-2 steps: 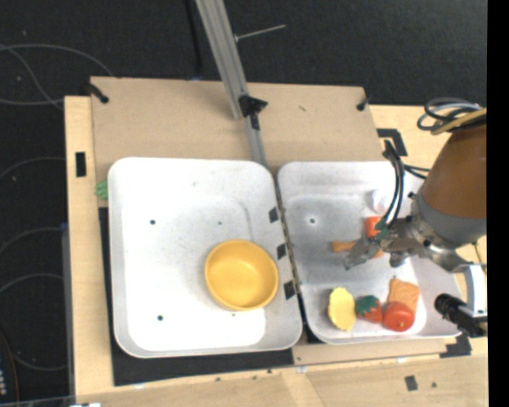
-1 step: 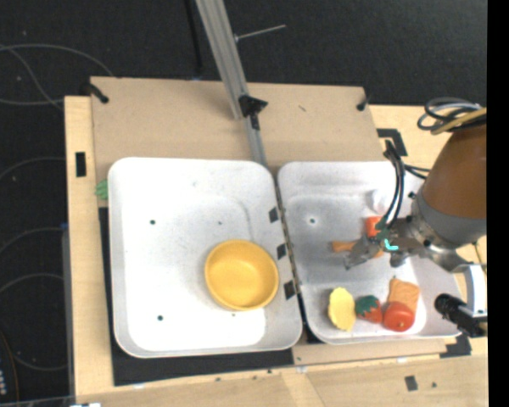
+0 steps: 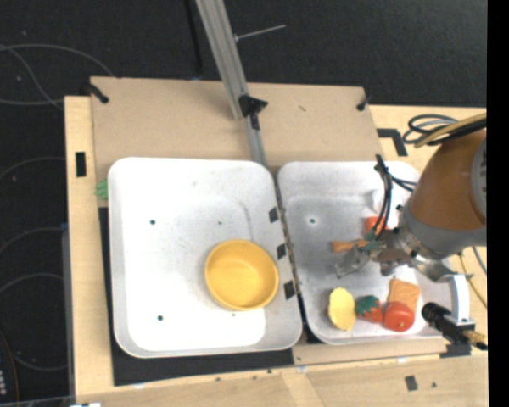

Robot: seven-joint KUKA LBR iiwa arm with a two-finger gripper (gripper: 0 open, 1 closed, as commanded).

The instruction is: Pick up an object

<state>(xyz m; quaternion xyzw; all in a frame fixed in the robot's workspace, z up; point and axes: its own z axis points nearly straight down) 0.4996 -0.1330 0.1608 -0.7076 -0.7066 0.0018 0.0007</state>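
My gripper (image 3: 354, 259) reaches in from the right and hangs low over the middle of the right bin (image 3: 322, 193). A small orange carrot-like piece (image 3: 346, 245) with a green end lies right beside its tip; whether they touch is unclear. Near the bin's front lie a yellow piece (image 3: 341, 309), a small green piece (image 3: 368, 303), a red tomato (image 3: 398, 315) and an orange block (image 3: 404, 292). A small red-orange piece (image 3: 371, 224) shows just behind the wrist. The arm hides part of the bin's right side.
A yellow bowl (image 3: 241, 275) sits in the left bin (image 3: 161, 202), near its front right. A metal pole (image 3: 229, 58) slants up from the back edge between the bins. Cables (image 3: 428, 127) lie at the bench's right.
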